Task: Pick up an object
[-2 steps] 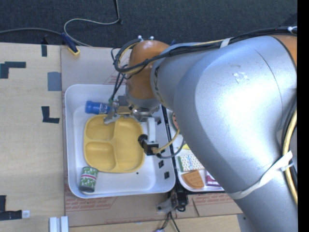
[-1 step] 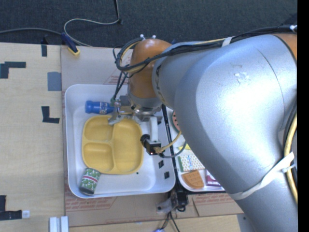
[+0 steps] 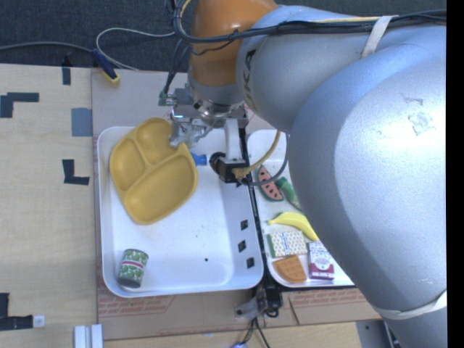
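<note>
A yellow divided plate [image 3: 152, 169] lies in the back left of the left bin [image 3: 217, 259]. My gripper [image 3: 183, 133] hangs low over the plate's back right rim, close to it or touching it. A small blue thing [image 3: 200, 159] peeks out just right of the plate. A green can [image 3: 133, 267] stands in the bin's front left corner.
The right bin [image 3: 304, 284] holds a watermelon slice [image 3: 270, 188], a green piece [image 3: 287, 191], a banana [image 3: 294, 224], a waffle [image 3: 291, 268] and a small red box [image 3: 320, 261]. The arm's big grey body covers most of that bin. A blue and yellow tool [image 3: 107, 68] lies behind the bins.
</note>
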Controlling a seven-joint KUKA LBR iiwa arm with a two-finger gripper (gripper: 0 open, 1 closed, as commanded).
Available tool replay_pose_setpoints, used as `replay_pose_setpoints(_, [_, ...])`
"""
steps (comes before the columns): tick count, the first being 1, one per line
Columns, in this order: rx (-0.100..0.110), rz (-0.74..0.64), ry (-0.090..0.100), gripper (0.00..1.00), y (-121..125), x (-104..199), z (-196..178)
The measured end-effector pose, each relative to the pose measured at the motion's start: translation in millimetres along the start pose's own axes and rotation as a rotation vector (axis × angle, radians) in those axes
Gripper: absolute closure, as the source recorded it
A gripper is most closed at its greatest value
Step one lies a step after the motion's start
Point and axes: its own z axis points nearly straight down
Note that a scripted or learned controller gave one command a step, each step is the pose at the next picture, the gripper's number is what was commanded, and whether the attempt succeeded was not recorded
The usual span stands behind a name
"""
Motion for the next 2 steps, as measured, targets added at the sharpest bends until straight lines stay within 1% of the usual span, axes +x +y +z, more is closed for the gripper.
replay_pose_setpoints(1, [0.001, 0.002, -0.005, 1.0, -24.5, 59.1, -22.8])
replay_pose_setpoints(2, [0.0, 0.002, -0.001, 0.0, -24.6, 60.2, -23.1])
